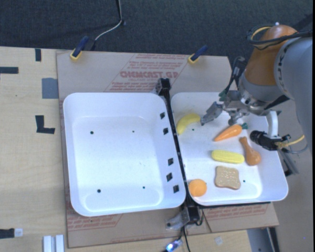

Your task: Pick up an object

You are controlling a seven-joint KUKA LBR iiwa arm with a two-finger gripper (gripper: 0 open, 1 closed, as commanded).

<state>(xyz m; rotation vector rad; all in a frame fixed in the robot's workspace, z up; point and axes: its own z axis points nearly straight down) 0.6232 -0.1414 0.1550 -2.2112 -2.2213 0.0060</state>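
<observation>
Camera view: we record the gripper [216,111] low inside the right bin [273,193], near its rear wall, on the grey arm [299,72] that enters from the right. We cannot tell how it is set, and nothing is seen held in it. Taking the gripper as our landmark, the nearest candidates are the carrot [228,133], just beside and in front of it, and the banana [188,122], just to its left by the divider. The carrot's long axis runs slantwise, its tip pointing away from the gripper. In our judgement a short drop forward would reach it. Further in front lie the corn cob [227,156], drumstick [250,151], toast [227,177] and orange [198,187]
</observation>
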